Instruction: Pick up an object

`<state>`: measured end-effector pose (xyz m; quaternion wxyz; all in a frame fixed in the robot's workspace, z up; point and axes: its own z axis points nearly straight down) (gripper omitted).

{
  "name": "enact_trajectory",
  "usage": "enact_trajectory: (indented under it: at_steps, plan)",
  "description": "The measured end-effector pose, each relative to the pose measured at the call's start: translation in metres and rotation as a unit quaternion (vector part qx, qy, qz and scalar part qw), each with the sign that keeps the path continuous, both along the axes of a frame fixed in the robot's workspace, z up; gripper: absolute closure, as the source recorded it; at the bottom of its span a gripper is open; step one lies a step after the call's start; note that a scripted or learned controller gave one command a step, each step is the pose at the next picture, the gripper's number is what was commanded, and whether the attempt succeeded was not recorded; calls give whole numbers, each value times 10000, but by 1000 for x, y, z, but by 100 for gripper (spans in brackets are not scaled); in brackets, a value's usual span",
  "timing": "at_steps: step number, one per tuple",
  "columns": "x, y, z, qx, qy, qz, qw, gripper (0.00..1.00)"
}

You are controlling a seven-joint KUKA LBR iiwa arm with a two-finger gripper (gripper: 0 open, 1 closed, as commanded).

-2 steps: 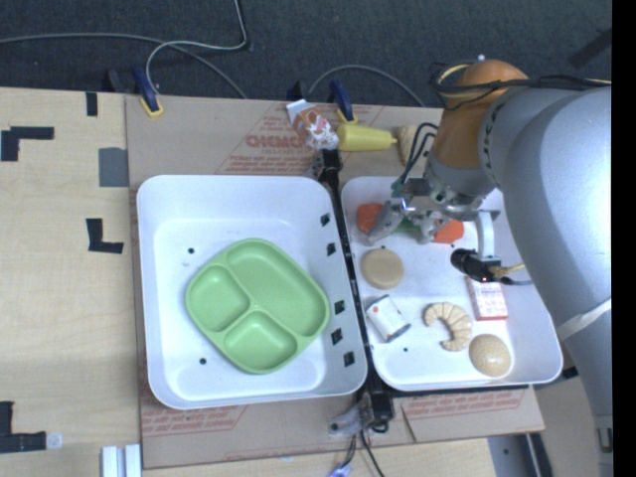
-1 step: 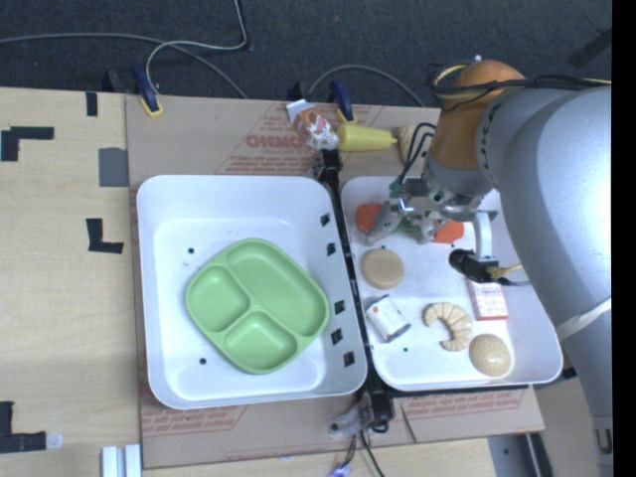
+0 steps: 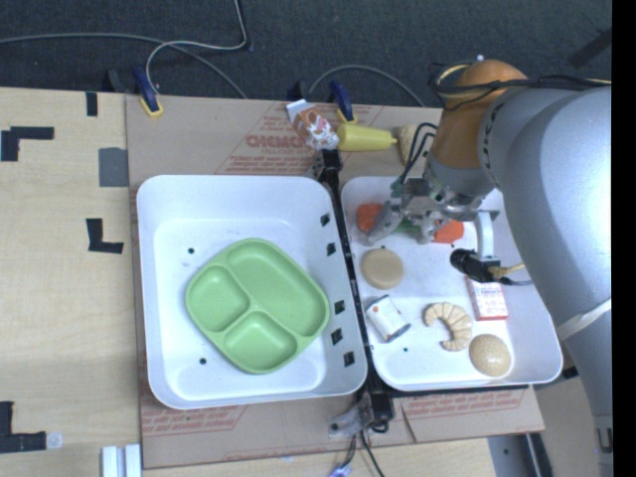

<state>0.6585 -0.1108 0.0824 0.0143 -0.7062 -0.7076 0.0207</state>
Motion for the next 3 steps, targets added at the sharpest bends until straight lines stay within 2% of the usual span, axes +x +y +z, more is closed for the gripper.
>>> enact_trajectory:
  at_steps: [2, 3]
  plan:
    - [0, 1, 0, -11, -2, -5, 10000, 0]
    - [0, -1, 0, 15, 2, 5, 10000, 0]
